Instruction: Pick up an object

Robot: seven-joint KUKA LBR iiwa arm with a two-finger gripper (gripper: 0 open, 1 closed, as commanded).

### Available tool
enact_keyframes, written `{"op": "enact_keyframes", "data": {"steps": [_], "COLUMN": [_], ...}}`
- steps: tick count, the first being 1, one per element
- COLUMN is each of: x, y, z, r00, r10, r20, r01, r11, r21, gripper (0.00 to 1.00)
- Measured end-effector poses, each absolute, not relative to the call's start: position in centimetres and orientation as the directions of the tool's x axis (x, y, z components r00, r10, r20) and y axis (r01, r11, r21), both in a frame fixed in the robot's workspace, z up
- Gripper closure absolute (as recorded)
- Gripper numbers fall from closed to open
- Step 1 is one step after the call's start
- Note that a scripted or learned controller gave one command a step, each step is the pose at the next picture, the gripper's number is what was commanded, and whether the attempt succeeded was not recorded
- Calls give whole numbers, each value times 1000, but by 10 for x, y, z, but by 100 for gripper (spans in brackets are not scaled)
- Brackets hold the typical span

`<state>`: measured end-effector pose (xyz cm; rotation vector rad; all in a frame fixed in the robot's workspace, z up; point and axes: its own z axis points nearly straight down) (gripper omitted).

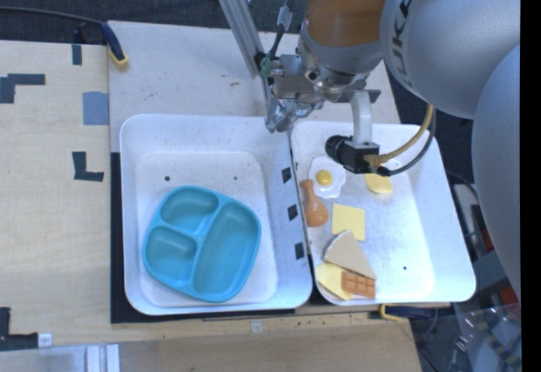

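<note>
a: camera view first. where is the gripper [279, 119]?

b: up at the far edge, over the rim between the left bin [135, 193] and the right bin [439, 269]. nothing sits between its tips; how wide it stands i cannot tell.

a: and things to pick?

b: all in the right bin: a fried egg [326, 179], a cheese slice [348, 221], a sandwich wedge [347, 254], a waffle [357, 284], a small yellow piece [379, 184] and an orange piece [314, 208]. a blue divided plate [203, 242] lies in the left bin.

a: progress?

b: i judge nothing picked yet. reaching down, closing and lifting all remain.
</note>
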<state>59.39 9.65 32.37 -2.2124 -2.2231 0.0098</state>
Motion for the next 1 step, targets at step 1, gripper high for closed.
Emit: {"op": "enact_keyframes", "data": {"steps": [1], "x": [624], "y": [63], "z": [228], "r00": [2], "r10": [1000], "r20": [-4], "r01": [1000], "r11": [-2], "r21": [-9], "gripper": [100]}}
